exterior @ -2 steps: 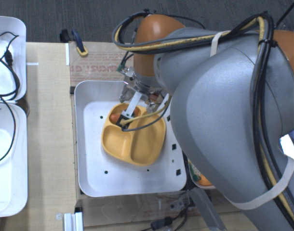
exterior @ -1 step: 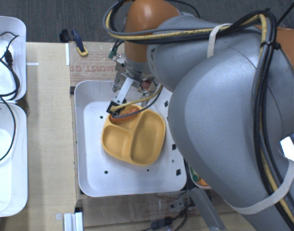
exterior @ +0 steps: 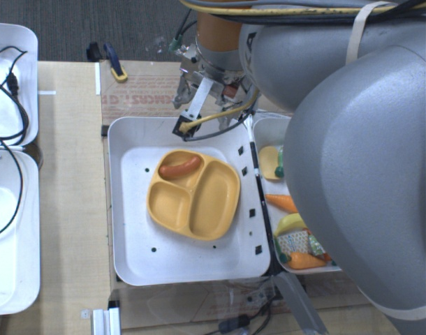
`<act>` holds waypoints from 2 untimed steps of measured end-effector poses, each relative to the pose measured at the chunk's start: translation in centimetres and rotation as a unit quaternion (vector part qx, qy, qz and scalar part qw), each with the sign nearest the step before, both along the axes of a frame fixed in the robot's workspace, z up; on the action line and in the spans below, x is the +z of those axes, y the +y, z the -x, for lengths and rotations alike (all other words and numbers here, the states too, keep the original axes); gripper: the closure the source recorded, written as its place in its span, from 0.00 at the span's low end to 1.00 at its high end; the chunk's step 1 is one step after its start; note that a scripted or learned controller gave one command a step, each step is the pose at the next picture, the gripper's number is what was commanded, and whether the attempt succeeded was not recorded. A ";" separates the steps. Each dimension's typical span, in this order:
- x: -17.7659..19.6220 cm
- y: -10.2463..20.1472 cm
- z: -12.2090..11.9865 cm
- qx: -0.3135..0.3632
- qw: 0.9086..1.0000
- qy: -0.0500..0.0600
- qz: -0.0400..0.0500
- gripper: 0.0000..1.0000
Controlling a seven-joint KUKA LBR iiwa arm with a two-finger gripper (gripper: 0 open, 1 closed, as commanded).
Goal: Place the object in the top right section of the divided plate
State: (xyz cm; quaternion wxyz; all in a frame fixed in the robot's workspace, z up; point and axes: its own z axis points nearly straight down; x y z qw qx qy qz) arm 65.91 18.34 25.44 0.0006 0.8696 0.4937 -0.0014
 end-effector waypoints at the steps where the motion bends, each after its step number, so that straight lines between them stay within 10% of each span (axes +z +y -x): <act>1: 4.0 -6.4 0.0 -0.009 1.000 0.000 0.000 0.00; 2: -2.4 0.9 0.1 -0.050 0.999 0.002 0.001 0.00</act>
